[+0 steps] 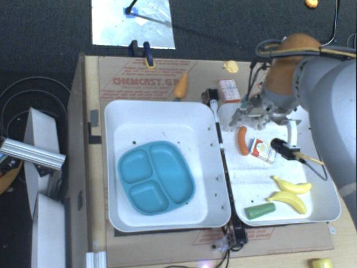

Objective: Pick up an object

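The toy sausage (242, 140) lies in the bin (251, 175) just beside the gripper (249, 119), whose opening I cannot tell. I judge it light, stiff and smooth; grip across its middle.

A red sausage (242, 140) is lying in the right bin (248, 177) just beside a red-and-white carton (262, 150); two bananas (293, 187) and a green cylinder (259, 210) are lying nearer.

A cardboard sheet (145, 77) lies under the left white bin (162, 106). On it, at the bin's 12 o'clock, a carrot (181, 86) lies tilted. A small pink-and-white box (229, 90) sits at the carrot's 3 o'clock, with a yellow lump (231, 66) at the box's 12 o'clock. Blue clamps (148, 52) sit at the cardboard's far edge, and a silver sheet (134, 15) lies at their 12 o'clock.
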Controlling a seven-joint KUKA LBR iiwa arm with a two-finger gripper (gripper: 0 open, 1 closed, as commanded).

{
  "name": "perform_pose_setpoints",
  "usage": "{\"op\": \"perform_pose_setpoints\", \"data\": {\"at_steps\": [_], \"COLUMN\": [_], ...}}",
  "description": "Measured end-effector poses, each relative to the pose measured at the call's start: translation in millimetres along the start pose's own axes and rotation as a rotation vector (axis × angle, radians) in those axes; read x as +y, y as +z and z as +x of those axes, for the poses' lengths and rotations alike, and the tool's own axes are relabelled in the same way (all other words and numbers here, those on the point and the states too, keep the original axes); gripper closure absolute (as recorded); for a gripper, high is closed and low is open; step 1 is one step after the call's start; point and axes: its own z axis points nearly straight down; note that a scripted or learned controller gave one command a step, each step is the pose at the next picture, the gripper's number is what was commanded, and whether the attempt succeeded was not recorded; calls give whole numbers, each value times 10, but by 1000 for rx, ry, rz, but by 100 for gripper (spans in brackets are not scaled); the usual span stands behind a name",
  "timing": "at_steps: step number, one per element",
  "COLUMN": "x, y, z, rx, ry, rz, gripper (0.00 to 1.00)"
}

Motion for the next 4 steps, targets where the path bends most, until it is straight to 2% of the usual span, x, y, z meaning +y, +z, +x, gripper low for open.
{"op": "perform_pose_setpoints", "data": {"at_steps": [2,3,4], "x": [-1,10,-450], "y": [2,-111,-1052], "z": [45,42,792], "rx": [-1,-1,4], "ry": [-1,-1,-5], "rz": [0,-3,-3], "gripper": [0,100,100]}}
